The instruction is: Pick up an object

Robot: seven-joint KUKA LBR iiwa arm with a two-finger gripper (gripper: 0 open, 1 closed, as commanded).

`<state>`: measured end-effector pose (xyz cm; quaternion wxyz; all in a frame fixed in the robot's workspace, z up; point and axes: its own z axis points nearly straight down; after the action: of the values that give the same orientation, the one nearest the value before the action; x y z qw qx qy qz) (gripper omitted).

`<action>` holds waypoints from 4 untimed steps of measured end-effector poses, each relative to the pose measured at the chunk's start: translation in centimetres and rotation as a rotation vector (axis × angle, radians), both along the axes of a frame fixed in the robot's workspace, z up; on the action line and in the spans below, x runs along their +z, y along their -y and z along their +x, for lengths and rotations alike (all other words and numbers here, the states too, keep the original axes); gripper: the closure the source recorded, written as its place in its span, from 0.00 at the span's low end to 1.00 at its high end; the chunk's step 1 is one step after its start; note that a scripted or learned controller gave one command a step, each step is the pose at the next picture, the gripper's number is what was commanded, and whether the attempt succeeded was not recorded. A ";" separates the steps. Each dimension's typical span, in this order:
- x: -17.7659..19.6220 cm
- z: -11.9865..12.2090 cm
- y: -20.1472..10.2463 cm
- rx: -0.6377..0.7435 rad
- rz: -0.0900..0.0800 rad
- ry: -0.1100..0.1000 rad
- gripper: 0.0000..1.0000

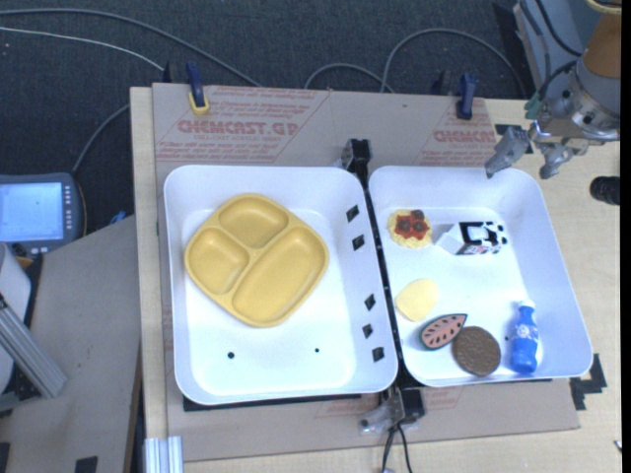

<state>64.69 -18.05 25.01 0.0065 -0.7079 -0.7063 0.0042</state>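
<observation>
The right bin (pixel 552 249) holds several small items: a pizza-like toy (pixel 410 228), a black-and-white carton (pixel 476 237), a pale yellow disc (pixel 417 299), a watermelon slice (pixel 443 330), a brown cookie (pixel 477 351) and a blue bottle (pixel 524 339). My gripper (pixel 527 157) hangs above the right bin's far right corner, well clear of all the items. Its two fingers are spread apart, and nothing sits between them.
The left bin (pixel 197 353) carries a yellow divided plate (pixel 256 258). Black clips run along the seam between the bins (pixel 367 264). Blue clamps (pixel 197 91) hold the cardboard base at the back. A small screen (pixel 35 208) stands off the bench to the left.
</observation>
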 end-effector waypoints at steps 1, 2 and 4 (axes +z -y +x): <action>0.9 0.2 -0.1 0.003 -0.003 0.014 0.00; -4.6 1.0 -0.8 0.004 -0.002 0.009 0.00; -15.9 -0.5 -1.5 0.003 -0.002 0.009 0.00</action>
<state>64.19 -16.51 9.10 0.0027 -0.7070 -0.7072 0.0015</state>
